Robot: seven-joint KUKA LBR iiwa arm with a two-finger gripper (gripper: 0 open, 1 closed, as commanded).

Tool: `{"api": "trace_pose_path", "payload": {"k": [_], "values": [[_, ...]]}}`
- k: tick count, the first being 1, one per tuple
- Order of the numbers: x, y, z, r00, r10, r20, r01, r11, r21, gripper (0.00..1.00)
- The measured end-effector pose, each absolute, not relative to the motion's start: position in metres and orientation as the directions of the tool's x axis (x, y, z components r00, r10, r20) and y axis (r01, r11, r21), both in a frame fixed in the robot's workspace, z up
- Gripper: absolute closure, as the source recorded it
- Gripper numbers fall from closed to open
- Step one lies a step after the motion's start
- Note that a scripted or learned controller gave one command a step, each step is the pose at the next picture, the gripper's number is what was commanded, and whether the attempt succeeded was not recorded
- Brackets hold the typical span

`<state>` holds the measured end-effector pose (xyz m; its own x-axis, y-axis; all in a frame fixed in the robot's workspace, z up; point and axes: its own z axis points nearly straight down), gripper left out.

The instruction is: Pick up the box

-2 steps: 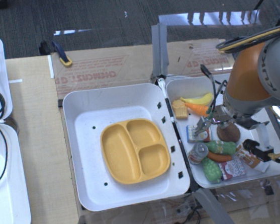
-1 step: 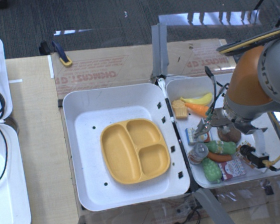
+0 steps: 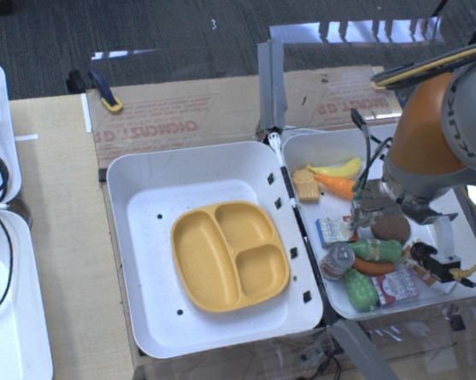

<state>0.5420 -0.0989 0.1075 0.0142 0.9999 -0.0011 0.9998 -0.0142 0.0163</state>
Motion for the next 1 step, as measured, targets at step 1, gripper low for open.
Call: {"api": "trace_pose_path", "payload": {"k": [1], "values": [[0.5419,-0.0988,0.1075,0.014,1.0,-0.001,1.0,-0.014,0.016,0.0]]}}
